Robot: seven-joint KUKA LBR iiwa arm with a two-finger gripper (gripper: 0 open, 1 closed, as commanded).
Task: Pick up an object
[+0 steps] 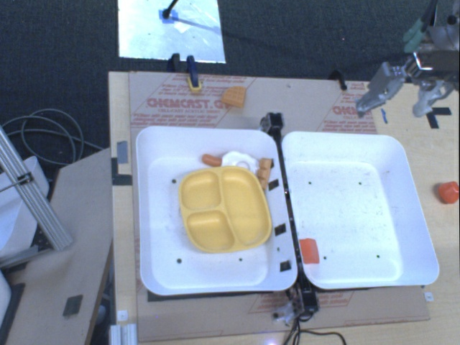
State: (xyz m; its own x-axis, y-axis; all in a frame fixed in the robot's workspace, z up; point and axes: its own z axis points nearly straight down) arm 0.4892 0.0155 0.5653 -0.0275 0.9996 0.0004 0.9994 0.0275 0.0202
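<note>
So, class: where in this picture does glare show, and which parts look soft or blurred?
Camera view: glare washes the shiny sheet at the top, and the white bins are bright and nearly featureless; the hand at upper right looks slightly soft; the yellow tray is sharp, with a faint shadow along its lower edge.

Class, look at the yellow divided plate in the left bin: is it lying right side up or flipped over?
Right side up: the yellow divided plate shows its three hollow compartments facing upward.
</note>
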